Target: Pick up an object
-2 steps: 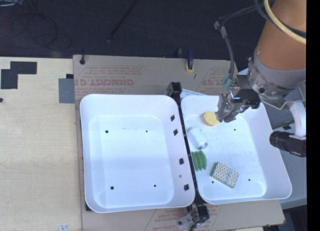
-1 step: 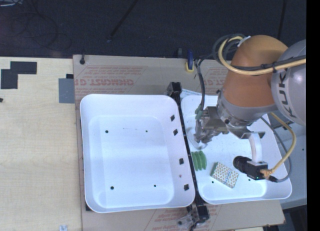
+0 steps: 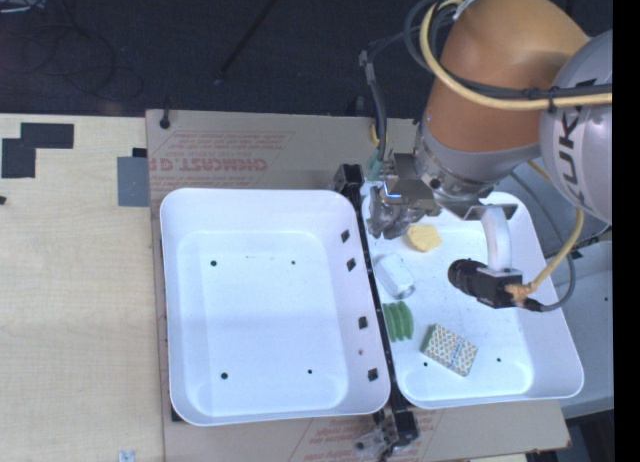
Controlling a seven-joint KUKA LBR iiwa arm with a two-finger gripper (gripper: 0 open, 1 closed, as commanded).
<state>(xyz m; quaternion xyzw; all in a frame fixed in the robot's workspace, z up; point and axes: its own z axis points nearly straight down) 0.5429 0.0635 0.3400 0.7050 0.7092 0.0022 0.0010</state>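
Nearest us, a patterned block (image 3: 450, 348) lies in the right bin (image 3: 560, 375); no object has been picked up yet.
We place the jaws low over that bin's far left corner, just beside a yellow piece (image 3: 425, 238). We cannot tell whether they are spread or pressed together, and nothing shows between them. A clear item (image 3: 393, 273) and a green ridged piece (image 3: 399, 320) rest by the left wall. We judge the approach done, while grasp and lift remain.
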